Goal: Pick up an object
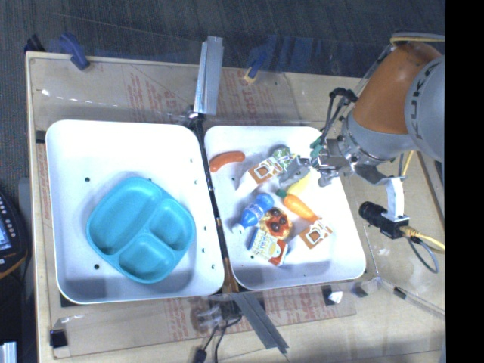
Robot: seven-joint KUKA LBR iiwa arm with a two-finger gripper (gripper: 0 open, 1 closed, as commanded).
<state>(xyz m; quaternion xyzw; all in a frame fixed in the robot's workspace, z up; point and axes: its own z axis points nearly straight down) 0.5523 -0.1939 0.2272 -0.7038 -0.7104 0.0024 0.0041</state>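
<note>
The right white bin (344,259) holds several toy foods. A red-orange sausage (227,159) lies at its far left. An orange carrot (301,205) and a blue bottle (257,210) lie in the middle. Two small brown-and-white cartons (263,171) (316,233) sit on either side of them. A red and black toy (277,221) rests on a pale packet (263,245). My gripper (296,171) reaches down into the bin's far half, over a yellow item (302,181) and beside a green-and-white item (281,154). I see nothing lifted in it.
The left white bin (68,150) holds a blue divided tray (141,229). A metal bar (208,74) stands behind the wall where the two bins meet. A black cable plug (376,216) hangs off the arm by the right bin's right rim.
</note>
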